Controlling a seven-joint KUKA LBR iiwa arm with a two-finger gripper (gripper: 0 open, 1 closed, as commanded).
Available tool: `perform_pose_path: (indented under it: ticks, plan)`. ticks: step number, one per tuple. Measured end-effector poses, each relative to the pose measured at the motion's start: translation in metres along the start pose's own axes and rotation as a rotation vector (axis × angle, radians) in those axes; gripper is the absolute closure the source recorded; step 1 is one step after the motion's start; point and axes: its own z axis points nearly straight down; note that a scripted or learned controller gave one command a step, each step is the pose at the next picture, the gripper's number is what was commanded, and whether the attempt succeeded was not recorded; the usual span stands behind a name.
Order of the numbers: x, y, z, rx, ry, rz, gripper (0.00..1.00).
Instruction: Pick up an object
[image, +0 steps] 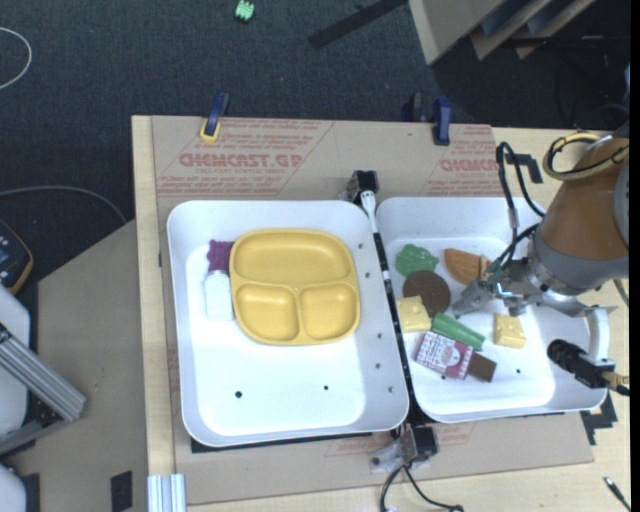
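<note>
left bin (200, 300): yellow tray (295, 283) | right bin (520, 395): toy foods | gripper (487, 293): apparently spread, holding nothing

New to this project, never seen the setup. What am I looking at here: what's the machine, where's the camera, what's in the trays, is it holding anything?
One camera, fixed above the bench, looks down at a slant. The grey arm with the orange band comes in from the right; at its end is a two-finger pincer for grasping, low over the right bin. That bin holds small toy items: a green piece, an orange piece, a brown disc, two pale yellow blocks and, a green stick and a red and white box. The left bin holds a yellow divided plate, with a purple item and a white item beside it. I see nothing between the pincer's fingers.
</note>
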Motion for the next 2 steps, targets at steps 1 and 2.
perform_pose_path:
  ticks: [1,2]
  plan:
    - [0.000,0.002,0.037,-0.013,-0.004,0.000,0.00]
    - [-0.001,0.003,0.025,-0.016,-0.006,0.001,1.00]
